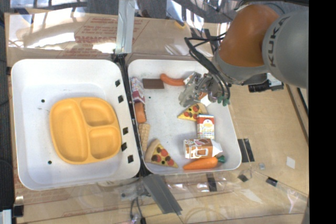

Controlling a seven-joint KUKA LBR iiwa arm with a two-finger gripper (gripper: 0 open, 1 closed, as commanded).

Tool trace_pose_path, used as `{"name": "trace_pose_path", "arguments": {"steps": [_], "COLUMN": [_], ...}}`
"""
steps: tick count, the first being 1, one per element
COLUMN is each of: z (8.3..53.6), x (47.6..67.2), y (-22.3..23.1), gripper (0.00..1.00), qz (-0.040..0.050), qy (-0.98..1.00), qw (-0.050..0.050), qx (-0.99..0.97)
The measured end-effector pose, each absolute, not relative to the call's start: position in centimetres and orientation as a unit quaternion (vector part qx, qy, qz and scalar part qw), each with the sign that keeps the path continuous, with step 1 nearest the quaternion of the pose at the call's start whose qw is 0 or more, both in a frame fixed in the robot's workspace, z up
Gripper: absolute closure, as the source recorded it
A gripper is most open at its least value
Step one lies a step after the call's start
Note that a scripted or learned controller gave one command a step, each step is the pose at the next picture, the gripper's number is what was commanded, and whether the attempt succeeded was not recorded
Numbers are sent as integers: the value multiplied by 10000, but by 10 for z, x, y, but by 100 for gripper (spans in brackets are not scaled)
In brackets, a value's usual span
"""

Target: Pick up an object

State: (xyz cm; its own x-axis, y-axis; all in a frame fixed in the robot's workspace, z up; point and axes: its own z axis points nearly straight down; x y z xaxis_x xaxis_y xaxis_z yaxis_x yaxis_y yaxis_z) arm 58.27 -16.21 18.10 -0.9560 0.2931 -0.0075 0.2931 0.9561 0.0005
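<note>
My gripper point(192, 93) hangs over the upper right part of the right bin point(168, 66), just above a small pizza slice point(191, 112) and right of a sausage point(172, 80). Nothing shows between its fingers. Further toys lie in that bin: a brown chocolate bar point(153, 83), an orange juice carton point(205, 126), a brown milk carton point(198, 148), a carrot point(201, 163), a second pizza slice point(159, 155), an ice cream cone point(144, 134), a small sausage point(139, 112) and a wrapped snack point(137, 89).
The left bin point(31, 76) holds a yellow divided plate point(84, 129). Cardboard point(94, 31) lies behind both bins. The arm's orange band point(247, 34) and cables reach in over the right bin's far right corner.
</note>
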Motion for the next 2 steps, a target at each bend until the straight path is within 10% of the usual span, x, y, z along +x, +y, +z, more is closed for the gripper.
{"name": "trace_pose_path", "arguments": {"steps": [1, 2], "z": [282, 266], "x": [611, 631], "y": [-114, -175], "gripper": [100, 100], "qz": [4, -9], "qy": [9681, 9874], "qw": [57, 28], "qx": [2503, 1583]}}
